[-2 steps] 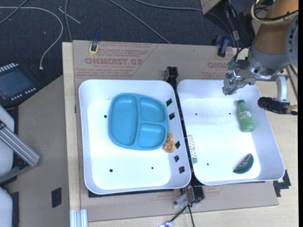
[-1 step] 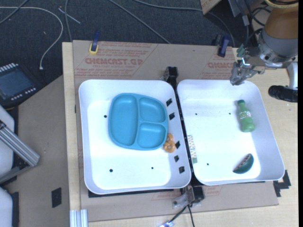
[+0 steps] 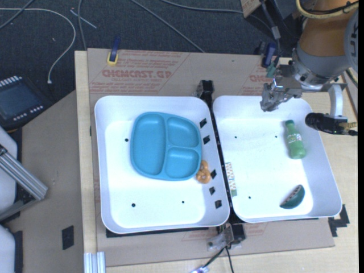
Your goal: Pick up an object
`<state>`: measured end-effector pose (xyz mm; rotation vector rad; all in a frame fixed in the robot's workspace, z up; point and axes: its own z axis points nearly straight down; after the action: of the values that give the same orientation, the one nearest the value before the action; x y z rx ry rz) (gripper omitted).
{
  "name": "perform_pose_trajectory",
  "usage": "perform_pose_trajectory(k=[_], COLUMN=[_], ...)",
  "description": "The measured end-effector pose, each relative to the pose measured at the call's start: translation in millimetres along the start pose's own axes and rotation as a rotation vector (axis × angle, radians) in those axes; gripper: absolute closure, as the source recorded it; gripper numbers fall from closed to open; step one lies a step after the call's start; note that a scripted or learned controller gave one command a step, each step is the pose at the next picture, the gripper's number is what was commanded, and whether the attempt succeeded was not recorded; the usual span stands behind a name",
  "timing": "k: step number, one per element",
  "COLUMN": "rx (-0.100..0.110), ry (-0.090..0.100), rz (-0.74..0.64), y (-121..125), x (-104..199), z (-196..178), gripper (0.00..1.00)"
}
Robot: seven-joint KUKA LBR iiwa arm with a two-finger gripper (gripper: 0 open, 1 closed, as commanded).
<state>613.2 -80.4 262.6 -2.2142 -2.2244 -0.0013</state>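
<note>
Looking down on my bench, I've got two white bins side by side. The left bin (image 3: 111, 203) has a blue divided plate (image 3: 165, 145) sitting a bit toward 12 o'clock of its middle, and there's a small orange-tan lump (image 3: 203, 174) touching the plate's edge at about 4 o'clock, close to the wall between the bins.

The right bin (image 3: 256, 203) is where the pickable stuff is. A green bottle (image 3: 294, 140) lies on its side near the bin's 3 o'clock edge, white cap pointing to 12 o'clock. A dark teal wedge-shaped thing (image 3: 293, 197), kind of like a melon slice, sits down at around 5 o'clock near the corner. The two are well apart from each other.

The arm (image 3: 326, 33) comes in from the upper right, and the gripper (image 3: 274, 100) is over the 12 o'clock rim of the right bin, roughly at 11 o'clock from the bottle and clear of it. The fingers point down and I can't see anything between them; how far they're spread I honestly can't tell from this angle, it's just a grey blob of metal.

Cardboard sheet (image 3: 153, 73) with red print under the bins, and a blue clamp (image 3: 114, 50) at its 11 o'clock corner.
</note>
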Motion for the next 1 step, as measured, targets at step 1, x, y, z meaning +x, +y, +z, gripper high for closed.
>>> perform_pose_trajectory(k=[1], rx=[0.003], ry=[0.000], rz=[0.000], y=[-17.3], x=[50.8], z=[17.7], gripper=[1.00])
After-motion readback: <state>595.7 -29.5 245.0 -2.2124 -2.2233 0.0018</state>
